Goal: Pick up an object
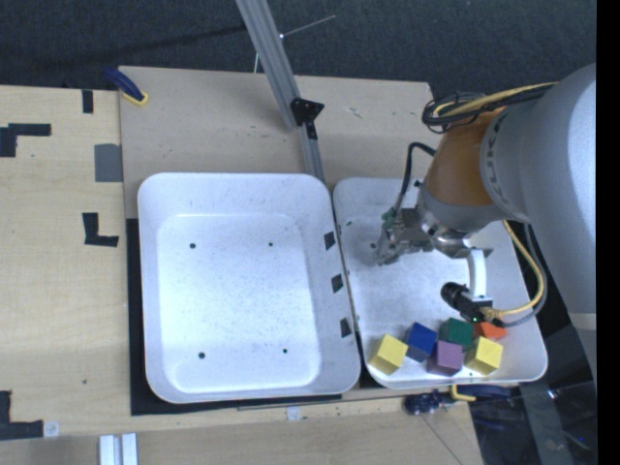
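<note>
While the gripper (390,245) is lowered over the upper part of the right bin (360,206), finger state cannot be told. Nothing is seen held. Blocks are clustered at the bin's near edge: yellow block (389,354), blue block (420,341), purple block (449,356), green block (455,333).

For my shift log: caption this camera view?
Grey arm's gripper hangs over the right white bin; small coloured cubes cluster at its near edge.

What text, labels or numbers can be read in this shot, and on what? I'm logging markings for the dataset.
None can be read. The blocks, both white bins and the arm show no print. The black marks on the bench are tape shapes, not letters.
</note>
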